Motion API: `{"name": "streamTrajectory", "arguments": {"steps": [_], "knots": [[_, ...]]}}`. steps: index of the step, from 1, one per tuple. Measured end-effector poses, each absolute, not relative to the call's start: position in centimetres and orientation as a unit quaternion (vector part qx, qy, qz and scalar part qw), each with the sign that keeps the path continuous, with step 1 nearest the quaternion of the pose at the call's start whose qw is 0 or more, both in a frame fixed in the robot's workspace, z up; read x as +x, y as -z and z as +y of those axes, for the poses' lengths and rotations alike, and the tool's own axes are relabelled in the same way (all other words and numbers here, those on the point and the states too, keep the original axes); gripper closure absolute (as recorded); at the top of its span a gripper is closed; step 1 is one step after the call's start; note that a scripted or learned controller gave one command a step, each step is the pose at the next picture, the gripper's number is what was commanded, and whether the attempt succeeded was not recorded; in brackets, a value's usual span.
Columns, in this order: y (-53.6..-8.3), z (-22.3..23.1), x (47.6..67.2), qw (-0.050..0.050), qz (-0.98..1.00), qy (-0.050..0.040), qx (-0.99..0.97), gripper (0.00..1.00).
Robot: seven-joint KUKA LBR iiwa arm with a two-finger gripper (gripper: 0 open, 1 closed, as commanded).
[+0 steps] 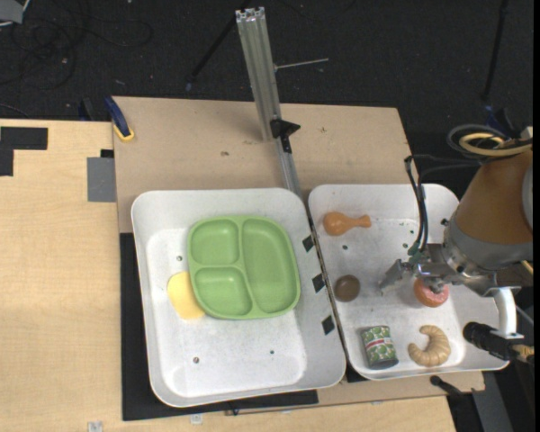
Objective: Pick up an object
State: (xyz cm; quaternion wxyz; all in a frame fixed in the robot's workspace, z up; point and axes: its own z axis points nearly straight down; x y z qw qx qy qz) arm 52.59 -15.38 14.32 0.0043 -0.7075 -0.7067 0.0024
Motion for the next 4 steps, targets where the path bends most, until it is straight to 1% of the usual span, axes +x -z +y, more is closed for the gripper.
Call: {"name": "streamTrajectory", "arguments": {"steps": [1,2,3,4], "knots": [[-9.5,-15.3,52.8,0.000,-0.707,0.0009,-0.707,0.00],[-10.9,-15.9,52.9,-0.009,-0.705,0.0002,-0.709,1.00],[-16.0,-16.7,52.3,-0.001,-0.706,0.0003,-0.708,1.00],[-20.7,-16.4,51.6,-0.001,-0.707,0.0007,-0.707,1.00]]}}
